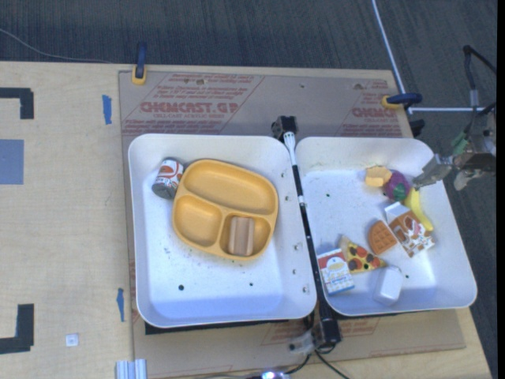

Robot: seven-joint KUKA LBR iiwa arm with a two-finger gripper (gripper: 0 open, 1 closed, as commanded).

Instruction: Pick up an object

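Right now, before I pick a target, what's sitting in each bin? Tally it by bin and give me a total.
Left bin: 2, a yellow divided tray and a can beside it.
Right bin: 8, a yellow block, purple piece, banana, waffle, snack packet, pizza slice, small carton, white block.
Total: 10

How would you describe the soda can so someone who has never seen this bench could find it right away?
Start at the left white bin, which holds a yellow divided tray. The soda can lies on its side against that tray's upper-left edge, near the bin's far left corner. It is the only metallic red-and-silver thing there; the other small items all sit in the right bin.
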